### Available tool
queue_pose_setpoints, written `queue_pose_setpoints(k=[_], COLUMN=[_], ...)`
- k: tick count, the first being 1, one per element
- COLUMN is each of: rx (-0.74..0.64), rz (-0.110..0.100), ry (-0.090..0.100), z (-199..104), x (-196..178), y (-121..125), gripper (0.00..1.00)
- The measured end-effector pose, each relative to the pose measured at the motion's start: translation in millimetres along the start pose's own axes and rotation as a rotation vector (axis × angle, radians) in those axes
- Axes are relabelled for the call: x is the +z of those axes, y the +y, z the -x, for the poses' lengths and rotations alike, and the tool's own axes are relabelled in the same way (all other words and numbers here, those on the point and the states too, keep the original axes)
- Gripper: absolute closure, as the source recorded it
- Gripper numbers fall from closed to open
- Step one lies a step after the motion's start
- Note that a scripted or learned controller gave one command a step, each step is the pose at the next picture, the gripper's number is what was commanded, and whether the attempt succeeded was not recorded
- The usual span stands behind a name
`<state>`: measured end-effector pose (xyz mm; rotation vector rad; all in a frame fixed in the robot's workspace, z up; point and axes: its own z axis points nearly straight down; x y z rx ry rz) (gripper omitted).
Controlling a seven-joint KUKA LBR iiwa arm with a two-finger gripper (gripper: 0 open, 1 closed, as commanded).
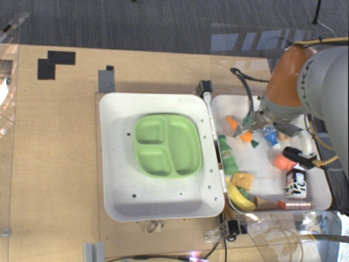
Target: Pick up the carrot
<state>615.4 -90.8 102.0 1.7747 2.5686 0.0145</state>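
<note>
Carrot [233, 124] lying slantwise in right bin [322, 201], tip toward upper left. Crowded by gripper [252, 125] and blue bottle [271, 136]; jaw state impossible to tell.

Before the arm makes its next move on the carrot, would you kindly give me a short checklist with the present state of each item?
1. Carrot in view in the right bin: ok.
2. Gripper near the carrot: ok, just beside it.
3. Carrot between the fingers: cannot tell.
4. Room around the carrot: not ok, a small orange piece and a blue bottle lie close.
5. Green tray out of the way: ok, in the left bin.
</note>
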Motion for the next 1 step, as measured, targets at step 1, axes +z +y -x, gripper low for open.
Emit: queue_pose_setpoints(k=[1], rx=[0.102], rz=[-0.007], ry=[0.007], z=[-70.6], x=[-87.5], y=[-12.3], gripper=[1.0])
